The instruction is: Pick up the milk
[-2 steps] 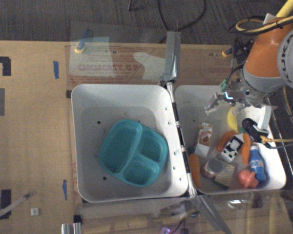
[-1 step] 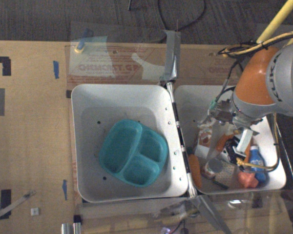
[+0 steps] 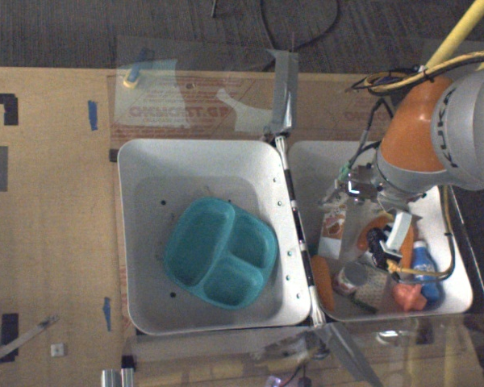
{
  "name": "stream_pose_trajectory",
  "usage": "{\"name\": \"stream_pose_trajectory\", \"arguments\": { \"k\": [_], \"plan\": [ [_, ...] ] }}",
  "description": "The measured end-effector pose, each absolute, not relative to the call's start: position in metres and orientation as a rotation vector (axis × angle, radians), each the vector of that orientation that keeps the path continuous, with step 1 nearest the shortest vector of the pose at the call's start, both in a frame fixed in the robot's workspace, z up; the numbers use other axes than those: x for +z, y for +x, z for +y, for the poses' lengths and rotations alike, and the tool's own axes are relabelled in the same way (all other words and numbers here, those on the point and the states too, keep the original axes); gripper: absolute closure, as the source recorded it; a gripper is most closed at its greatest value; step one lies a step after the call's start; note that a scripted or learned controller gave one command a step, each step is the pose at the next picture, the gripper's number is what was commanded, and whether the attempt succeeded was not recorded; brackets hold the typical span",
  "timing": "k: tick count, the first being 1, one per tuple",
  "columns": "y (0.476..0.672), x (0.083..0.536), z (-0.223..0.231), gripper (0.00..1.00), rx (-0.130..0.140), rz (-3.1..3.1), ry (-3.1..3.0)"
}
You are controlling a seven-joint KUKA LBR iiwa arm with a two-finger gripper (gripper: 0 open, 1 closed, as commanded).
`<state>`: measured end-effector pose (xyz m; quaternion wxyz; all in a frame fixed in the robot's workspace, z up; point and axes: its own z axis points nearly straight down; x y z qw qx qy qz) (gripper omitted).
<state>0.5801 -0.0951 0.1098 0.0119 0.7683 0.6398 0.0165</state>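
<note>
1. The right bin [image 3: 461,293] is the landmark here; it sits touching the left bin [image 3: 137,176] along a shared wall, so things can be moved from 1 to the other.
2. The arm [image 3: 436,131] reaches over the right bin's upper half, and the gripper [image 3: 356,190] hangs low above the bin's left-centre, likely placed to come straight down on the pile.
3. I cannot tell how the gripper is set, since the wrist hides it.
4. The milk seems to be the small carton [image 3: 332,226] standing near the right bin's left wall, just below the gripper; its label is too blurred to be sure.
5. Toward the right bin's lower edge lie an orange carrot-like piece [image 3: 321,280], a can [image 3: 352,277], a blue bottle [image 3: 423,258] and a red lump [image 3: 406,297], crowded together, which leaves little room around the carton.
6. To the left of the right bin, a teal divided tray [image 3: 220,252] lies in the left bin, probably as the drop place.
</note>
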Motion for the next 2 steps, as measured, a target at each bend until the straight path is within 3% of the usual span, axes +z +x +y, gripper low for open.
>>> {"name": "stream_pose_trajectory", "arguments": {
  "k": [1, 2],
  "plan": [
    [0.57, 0.099, -0.095, 1.0, 0.011, 2.004, 2.411],
    [0.509, 0.184, -0.056, 1.0, -0.001, 2.175, 2.27]
  ]
}}
